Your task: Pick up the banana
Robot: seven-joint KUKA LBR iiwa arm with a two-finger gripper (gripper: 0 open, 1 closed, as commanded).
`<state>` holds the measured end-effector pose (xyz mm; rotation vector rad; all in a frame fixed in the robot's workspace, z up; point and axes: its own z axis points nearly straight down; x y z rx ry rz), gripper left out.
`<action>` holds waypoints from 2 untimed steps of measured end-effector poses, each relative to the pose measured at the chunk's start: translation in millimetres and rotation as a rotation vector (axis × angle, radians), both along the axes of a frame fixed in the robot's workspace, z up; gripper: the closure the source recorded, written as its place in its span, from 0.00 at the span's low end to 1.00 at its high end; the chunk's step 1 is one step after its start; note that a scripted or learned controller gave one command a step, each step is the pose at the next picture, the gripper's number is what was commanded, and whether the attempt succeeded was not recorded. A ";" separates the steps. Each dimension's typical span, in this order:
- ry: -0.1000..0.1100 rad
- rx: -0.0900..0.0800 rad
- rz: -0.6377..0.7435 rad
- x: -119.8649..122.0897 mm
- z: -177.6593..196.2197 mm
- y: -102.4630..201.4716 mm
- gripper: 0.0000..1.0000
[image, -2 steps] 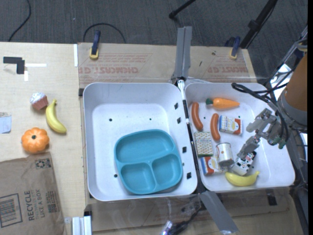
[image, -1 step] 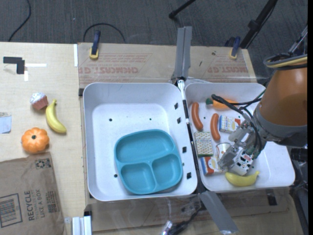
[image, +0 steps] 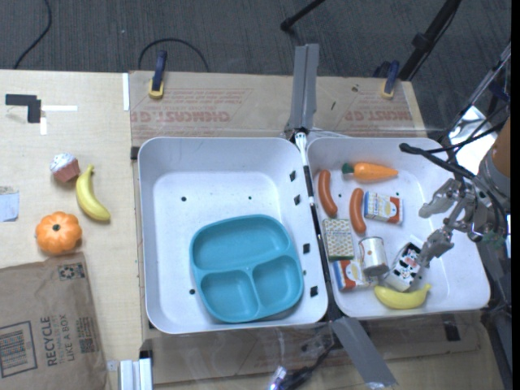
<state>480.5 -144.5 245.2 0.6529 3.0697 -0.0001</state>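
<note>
1. Nearest the camera, the banana (image: 401, 297) lies flat on the floor of the right bin (image: 463, 295), against its near wall. It sits just below and a little left of the pincer (image: 443, 222). Nothing is lifting it, so by my judgement the pick has not yet been made.
2. The pincer hangs over the right side of that bin. Its fingers (image: 432, 246) stand apart, one reaching down toward the banana and the other splayed up and left. Nothing lies between them.
3. The lower finger's tip ends close beside a small black-and-white carton (image: 404, 265), which touches or nearly touches the banana's upper edge. Whether the tip touches the carton I cannot tell.
4. What remains, as I judge it: come down over the banana, close on it, and lift it out.
5. Left of the pincer stand a metal can (image: 373, 254), a snack box (image: 382, 207) and two sausages (image: 341, 201); farther up lies a carrot (image: 372, 170).
6. The arm itself is cut off at the right edge, and cables cross it, so the wrist is hard to read.
7. Far to the left, outside both bins, a second banana (image: 90, 195) rests on the bench, well apart from the pincer.
</note>
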 end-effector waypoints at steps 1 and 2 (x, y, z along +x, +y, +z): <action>0.000 0.000 0.014 2.5 7.7 -6.9 0.00; 0.001 0.000 0.091 -1.7 13.0 12.8 0.00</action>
